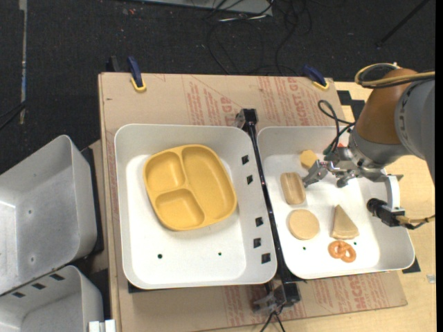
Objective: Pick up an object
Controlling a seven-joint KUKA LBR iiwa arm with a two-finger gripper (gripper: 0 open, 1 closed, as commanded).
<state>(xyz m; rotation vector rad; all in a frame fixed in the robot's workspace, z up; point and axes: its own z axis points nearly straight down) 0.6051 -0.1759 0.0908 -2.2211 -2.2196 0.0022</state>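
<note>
Nearby, bread (293,188), cookie (304,224), pretzel (342,251).

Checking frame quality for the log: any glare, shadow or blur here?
Camera view: even lighting, mostly sharp; white bins bright but not blown out; yellow tray casts a faint shadow; gripper slightly soft; floor beyond the bench dark.

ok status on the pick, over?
Gripper low over right bin, beside small yellow piece. Nothing visibly held. Oblong bread piece close by.

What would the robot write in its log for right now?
pincer: over right bin, nothing visibly held | nearest: small yellow piece | tray: left bin
</note>
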